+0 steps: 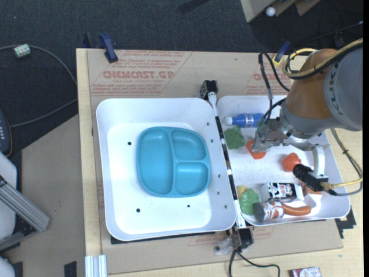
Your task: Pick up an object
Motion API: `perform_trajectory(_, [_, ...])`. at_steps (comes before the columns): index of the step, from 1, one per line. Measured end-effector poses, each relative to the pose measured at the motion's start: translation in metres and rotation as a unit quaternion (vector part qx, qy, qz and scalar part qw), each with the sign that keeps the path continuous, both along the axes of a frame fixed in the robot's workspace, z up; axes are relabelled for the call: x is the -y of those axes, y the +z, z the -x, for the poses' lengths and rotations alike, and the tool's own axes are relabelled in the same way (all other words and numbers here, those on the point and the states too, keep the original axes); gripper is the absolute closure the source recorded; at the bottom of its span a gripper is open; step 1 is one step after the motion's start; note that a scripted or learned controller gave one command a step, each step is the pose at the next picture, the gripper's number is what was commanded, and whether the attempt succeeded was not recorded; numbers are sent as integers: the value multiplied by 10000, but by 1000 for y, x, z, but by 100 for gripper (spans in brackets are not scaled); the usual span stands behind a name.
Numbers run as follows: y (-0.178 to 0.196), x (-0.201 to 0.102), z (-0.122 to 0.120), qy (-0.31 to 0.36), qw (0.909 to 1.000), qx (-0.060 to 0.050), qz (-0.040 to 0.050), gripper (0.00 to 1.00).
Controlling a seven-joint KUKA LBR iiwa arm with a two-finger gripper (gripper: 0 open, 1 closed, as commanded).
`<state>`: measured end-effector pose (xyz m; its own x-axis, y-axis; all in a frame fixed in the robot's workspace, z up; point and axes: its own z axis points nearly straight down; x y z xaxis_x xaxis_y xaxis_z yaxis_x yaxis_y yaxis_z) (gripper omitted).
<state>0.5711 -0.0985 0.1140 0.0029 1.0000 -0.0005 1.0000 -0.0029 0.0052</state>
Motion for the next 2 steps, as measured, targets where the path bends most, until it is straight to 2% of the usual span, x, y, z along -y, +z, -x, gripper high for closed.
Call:
perform_trajectory(1, [0,0,0,0,10000,-2,-1,0])
perform_trajectory(2, [10,0,0,-3,10000,9,0,100])
